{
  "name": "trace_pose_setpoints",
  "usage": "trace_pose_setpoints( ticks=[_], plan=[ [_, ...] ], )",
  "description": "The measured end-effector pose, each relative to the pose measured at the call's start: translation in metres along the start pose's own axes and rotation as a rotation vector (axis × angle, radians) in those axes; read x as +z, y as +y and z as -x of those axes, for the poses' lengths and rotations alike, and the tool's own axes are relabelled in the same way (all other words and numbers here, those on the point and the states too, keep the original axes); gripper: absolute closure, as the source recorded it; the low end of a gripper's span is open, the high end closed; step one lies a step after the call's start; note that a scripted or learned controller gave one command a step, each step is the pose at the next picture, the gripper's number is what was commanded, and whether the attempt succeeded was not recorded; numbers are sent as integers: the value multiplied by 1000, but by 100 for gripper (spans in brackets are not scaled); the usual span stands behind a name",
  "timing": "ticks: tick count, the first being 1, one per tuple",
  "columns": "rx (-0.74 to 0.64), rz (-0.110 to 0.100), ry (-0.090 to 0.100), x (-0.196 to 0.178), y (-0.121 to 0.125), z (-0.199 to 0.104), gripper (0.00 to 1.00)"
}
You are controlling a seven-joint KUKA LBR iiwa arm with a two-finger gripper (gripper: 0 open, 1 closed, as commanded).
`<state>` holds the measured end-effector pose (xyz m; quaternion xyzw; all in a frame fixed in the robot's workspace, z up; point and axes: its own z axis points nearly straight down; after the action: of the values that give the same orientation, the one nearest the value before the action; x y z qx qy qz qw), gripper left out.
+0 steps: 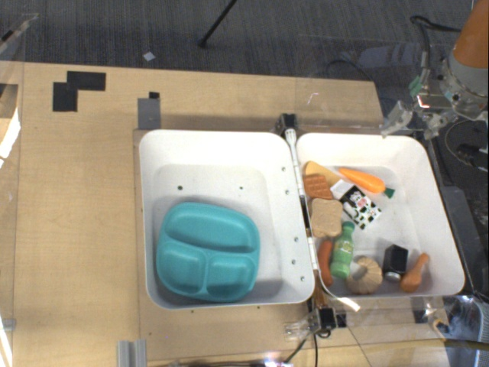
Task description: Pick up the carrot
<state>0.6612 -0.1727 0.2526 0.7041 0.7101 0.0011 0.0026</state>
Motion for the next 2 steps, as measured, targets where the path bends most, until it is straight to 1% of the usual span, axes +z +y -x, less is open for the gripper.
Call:
trace_pose_setpoints(
  ticks=[1, 2],
  plan=[
    [-26, 6, -1, 164, -30, 2, 0],
    [-32, 6, 0, 154, -29, 0, 100]
  ],
)
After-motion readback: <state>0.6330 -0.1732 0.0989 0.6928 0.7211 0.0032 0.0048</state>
